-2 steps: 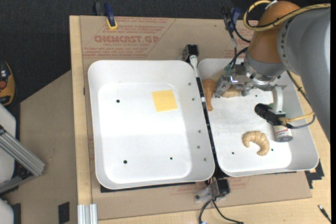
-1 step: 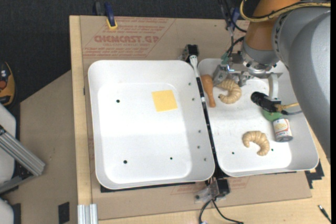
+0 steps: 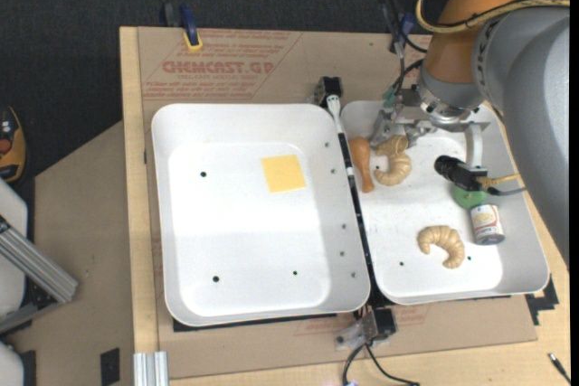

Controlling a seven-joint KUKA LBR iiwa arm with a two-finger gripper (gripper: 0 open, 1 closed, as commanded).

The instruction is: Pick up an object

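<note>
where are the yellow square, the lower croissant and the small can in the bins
yellow square (image 3: 283,174): camera view, centre of its flat top face, in the left bin.
lower croissant (image 3: 442,243): camera view, middle of its curved back, in the right bin.
small can (image 3: 486,223): camera view, its labelled side, near the right bin's right edge.

brown board (image 3: 226,59) under white bins (image 3: 181,285)

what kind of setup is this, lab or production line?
Likely a robotics lab grasping testbed: two white bins clamped on a cardboard-covered bench, toy food like a croissant, loose cables, and a grey arm reaching in.
</note>
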